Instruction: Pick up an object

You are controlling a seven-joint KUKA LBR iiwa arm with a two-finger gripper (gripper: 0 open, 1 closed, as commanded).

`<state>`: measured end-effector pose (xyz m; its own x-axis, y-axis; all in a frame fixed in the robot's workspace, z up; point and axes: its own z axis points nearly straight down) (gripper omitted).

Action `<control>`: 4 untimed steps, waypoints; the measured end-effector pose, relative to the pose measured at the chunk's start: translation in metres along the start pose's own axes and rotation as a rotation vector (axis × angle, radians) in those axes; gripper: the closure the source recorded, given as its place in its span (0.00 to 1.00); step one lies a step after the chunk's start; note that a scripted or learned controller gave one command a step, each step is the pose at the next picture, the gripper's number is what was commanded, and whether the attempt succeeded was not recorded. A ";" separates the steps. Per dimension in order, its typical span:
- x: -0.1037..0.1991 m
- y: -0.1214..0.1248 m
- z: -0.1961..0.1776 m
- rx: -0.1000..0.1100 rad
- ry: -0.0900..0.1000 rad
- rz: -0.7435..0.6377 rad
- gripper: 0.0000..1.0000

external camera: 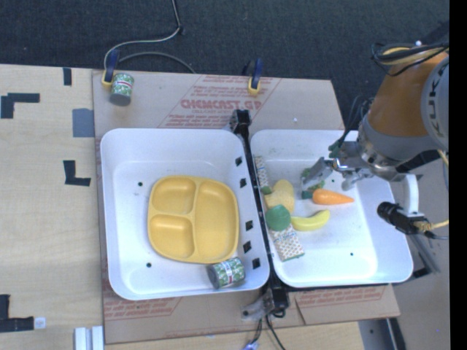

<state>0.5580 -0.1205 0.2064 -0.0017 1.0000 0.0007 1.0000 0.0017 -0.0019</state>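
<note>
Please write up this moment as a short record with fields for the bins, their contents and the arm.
left bin: holds a yellow divided plate and a small can lying near the front wall
right bin: holds a carrot, a banana, a green round item, a pale yellow item and a patterned flat packet
outside the bins: a second small can on the cardboard at the back left
arm: gripper low over the right bin, just behind the carrot
grasp: nothing seen between the jaws

We see a wooden table point(44, 217), a cardboard sheet point(211, 104) on it, two white bins point(120, 159) side by side, a small can point(121, 87) near the cardboard's far left corner
</note>
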 end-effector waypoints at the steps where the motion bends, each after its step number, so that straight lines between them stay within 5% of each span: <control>1: 0.004 -0.014 0.120 -0.007 -0.005 0.002 0.00; 2: 0.023 -0.059 0.120 -0.008 -0.003 0.002 0.00; 3: 0.024 -0.058 0.109 -0.009 -0.001 0.002 1.00; 4: 0.024 -0.059 0.110 -0.008 -0.001 0.002 0.00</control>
<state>0.4992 -0.0963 0.0970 -0.0001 1.0000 -0.0001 1.0000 0.0001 0.0061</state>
